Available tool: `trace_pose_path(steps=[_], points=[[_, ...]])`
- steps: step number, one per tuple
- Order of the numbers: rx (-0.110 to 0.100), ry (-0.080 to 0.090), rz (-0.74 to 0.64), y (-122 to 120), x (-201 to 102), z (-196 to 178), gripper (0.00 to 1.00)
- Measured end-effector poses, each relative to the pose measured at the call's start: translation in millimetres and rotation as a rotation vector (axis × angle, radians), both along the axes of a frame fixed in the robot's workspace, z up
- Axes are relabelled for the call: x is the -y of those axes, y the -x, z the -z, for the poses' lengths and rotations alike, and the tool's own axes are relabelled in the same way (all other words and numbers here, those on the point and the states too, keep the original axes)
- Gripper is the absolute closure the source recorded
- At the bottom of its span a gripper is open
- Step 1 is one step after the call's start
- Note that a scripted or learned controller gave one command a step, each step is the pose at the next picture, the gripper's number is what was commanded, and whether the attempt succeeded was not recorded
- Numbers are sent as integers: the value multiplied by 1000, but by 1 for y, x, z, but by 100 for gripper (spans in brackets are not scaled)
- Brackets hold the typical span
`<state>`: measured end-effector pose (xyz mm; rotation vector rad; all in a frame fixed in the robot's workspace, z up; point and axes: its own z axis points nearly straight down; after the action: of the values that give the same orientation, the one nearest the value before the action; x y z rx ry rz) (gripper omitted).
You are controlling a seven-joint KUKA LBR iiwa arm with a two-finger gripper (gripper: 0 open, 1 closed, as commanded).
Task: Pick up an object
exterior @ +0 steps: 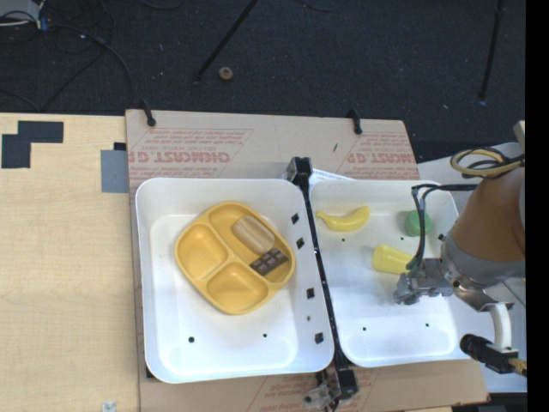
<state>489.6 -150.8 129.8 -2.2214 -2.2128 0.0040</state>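
Nearest you, the front rim of the right bin (403,360) on the counter (60,273), bare floor inside it just ahead of your fingers (410,292).

Item: fingers, low over the right bin's floor, pointing toward the divider. Whether they stand wide or narrow you cannot tell; the metal cluster is too small and dark. Nothing shows between them.

Item: yellow cup (390,258), lying on its side just beyond and beside the fingers, possibly touching; contact cannot be confirmed.

Item: green object (414,222), farther beyond the fingers, partly behind a cable.

Item: yellow banana-shaped toy (343,220), beyond and well toward the divider.

Item: yellow divided tray (206,251), across the divider in the left bin (171,333), carrying a tan roll (252,232) and a brown block (269,263).

Progress, as judged: approach made, no grasp evident; closing and lifting remain for you.
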Motion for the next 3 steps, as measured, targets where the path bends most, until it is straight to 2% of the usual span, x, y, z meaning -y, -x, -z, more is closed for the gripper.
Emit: trace_pose_path(steps=[1,3], points=[[9,3,-6,-2,-4,-62,100],[9,3,-6,-10,-2,-171,100]])
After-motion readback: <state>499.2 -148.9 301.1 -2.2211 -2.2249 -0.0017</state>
